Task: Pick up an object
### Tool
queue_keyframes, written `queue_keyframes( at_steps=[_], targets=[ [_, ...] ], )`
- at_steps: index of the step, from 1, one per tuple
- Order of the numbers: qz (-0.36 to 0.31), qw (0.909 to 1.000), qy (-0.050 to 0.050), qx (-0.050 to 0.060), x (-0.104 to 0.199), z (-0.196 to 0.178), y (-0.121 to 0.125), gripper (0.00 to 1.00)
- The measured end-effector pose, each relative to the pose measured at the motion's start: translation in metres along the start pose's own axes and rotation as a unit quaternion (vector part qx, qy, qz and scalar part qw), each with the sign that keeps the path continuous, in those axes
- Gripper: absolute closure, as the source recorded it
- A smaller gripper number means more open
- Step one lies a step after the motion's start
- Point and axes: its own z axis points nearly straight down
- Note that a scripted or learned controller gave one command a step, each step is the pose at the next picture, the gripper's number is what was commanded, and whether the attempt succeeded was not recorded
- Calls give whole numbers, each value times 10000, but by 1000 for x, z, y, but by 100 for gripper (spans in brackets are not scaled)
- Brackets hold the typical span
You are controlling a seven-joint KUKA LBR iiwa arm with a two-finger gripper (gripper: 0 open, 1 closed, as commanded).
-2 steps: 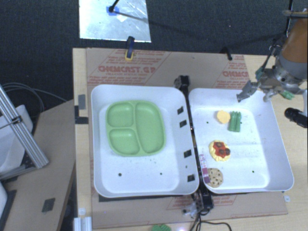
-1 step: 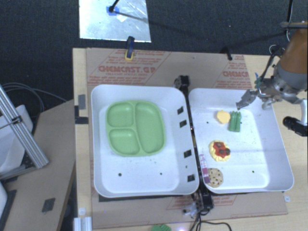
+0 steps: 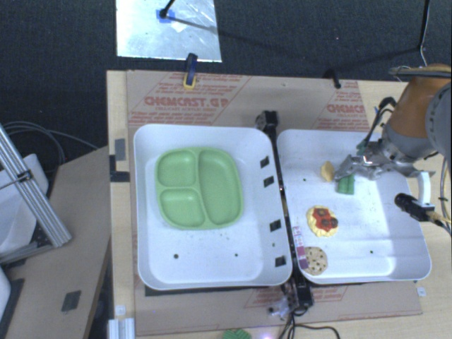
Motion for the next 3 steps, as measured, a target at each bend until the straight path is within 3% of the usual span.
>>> queue_keyframes(
  at_steps=[1,2,3],
  targets=[
    [-3,10000,-9,-51,0,-18,3,100],
    [-33,9999,10,154,70,-2,31,100],
    [-37,10000,4,-62,118,-92,-12,100]
  ],
)
